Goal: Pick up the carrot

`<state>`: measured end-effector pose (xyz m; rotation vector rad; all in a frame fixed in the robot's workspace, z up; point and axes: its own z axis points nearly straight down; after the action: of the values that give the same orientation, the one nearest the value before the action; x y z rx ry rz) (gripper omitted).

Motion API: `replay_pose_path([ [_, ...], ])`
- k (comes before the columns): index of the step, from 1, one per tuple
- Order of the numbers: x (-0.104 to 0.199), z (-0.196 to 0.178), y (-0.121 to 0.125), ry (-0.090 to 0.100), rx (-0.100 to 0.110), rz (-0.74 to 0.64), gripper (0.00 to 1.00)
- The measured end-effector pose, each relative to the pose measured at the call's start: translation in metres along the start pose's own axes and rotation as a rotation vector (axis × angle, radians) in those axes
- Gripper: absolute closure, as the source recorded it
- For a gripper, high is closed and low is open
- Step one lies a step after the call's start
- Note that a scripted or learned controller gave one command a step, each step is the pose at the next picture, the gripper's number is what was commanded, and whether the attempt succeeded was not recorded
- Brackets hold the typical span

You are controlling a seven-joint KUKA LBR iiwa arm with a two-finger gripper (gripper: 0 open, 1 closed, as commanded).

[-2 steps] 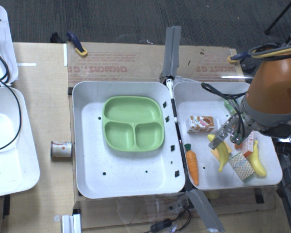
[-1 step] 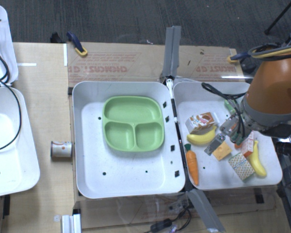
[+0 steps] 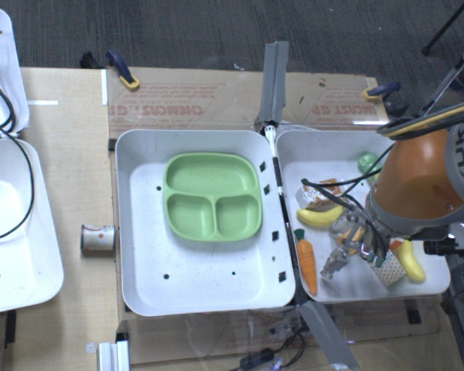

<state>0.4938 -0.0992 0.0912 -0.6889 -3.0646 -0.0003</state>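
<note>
Carrot point(image 3: 306, 264) lies lengthwise, green top apparently pointing away.

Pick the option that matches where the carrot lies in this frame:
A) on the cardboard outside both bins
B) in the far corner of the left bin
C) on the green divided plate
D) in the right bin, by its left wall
D: the carrot lies on the floor of the right bin, close along its left wall, while the green divided plate sits in the left bin.
</note>
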Motion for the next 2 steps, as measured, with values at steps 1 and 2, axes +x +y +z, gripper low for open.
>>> replay_pose_path([
  [1,-0.0413,-0.0008,0.0187,-0.003,-0.001,-0.015,0.00],
  [2,-0.0423,-0.0102,0.0188,-0.005,-0.003,-0.011,1.00],
])
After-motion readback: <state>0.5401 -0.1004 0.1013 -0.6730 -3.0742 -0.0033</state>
